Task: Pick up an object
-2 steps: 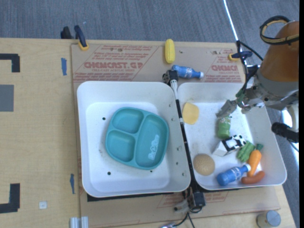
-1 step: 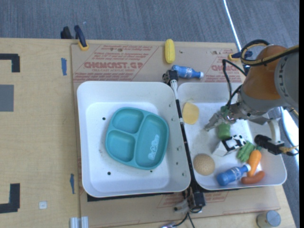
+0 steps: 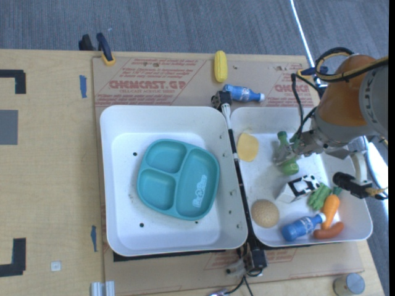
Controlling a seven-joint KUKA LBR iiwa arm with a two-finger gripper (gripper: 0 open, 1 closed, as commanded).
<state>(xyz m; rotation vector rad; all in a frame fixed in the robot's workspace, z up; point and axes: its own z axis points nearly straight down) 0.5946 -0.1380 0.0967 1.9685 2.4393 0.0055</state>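
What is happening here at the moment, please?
A robot arm reaches from the right into the right bin, which holds small toy foods. Its gripper is low over a green item near the bin's middle; whether it holds anything is unclear. A yellow chip, a round ball, a blue bottle and a carrot lie around. The left bin holds a teal tray.

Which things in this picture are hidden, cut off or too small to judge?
- Gripper, camera view: the arm's wrist covers it from above, so open or shut cannot be told.
- Green object under it: partly hidden by the gripper; its kind is unclear.
- Black and white object: too small to identify.
- Arm: cut off by the right edge.
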